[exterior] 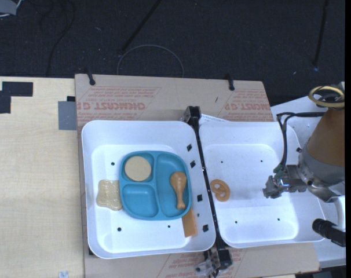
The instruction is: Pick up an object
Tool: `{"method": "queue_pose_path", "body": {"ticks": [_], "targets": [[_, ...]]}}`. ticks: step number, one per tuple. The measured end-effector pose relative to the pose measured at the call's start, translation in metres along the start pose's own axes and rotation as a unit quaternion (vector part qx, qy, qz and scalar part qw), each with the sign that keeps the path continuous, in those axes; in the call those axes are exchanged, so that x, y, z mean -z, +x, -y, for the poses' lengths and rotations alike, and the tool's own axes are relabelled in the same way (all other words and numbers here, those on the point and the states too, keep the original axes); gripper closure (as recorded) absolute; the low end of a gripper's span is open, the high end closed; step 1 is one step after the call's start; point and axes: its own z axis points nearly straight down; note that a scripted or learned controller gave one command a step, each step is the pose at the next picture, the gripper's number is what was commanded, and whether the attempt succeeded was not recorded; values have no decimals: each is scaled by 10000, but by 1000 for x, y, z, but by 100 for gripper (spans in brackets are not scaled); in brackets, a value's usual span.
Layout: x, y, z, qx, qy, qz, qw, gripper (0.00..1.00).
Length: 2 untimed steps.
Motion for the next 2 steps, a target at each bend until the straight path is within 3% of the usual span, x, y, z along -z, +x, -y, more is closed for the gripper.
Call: {"method": "queue_pose_path", "body": {"ticks": [1, 2], "targets": [[32, -1, -1, 0, 3, -1, 10000, 100], [43, 51, -8, 20, 10, -11, 10000, 100]]}}
